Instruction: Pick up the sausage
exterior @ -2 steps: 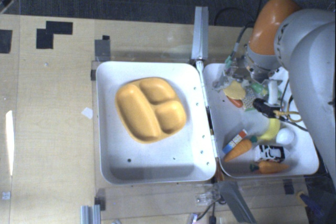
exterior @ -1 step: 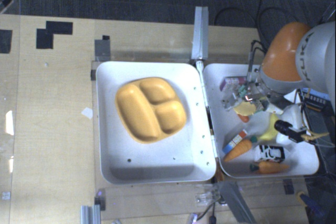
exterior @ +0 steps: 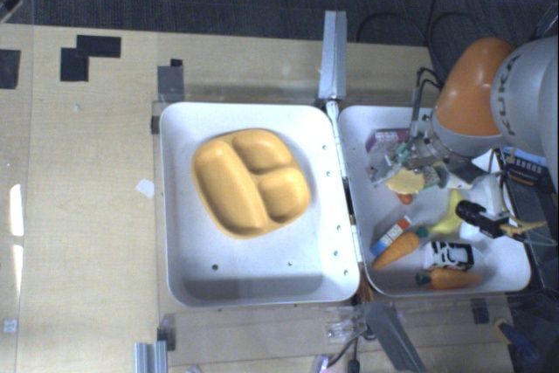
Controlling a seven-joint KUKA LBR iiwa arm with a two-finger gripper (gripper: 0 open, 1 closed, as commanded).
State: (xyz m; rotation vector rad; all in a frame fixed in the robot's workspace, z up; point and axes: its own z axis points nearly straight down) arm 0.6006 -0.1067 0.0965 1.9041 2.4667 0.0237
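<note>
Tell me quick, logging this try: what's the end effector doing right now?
End effector: low over the right bin, among the toys; open or shut cannot be told.

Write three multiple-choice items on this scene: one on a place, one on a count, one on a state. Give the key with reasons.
1. Where does the yellow tray lie?
A. left bin
B. right bin
C. on the bench

2. How many compartments has the tray?
A. one
B. three
C. five

3. Where is the gripper?
A. over the left bin
B. over the right bin
C. beyond the bench

Key: 1 A, it rests in the left bin. 2 B, three hollows show. 3 B, it hangs above the clutter in the right bin.
</note>
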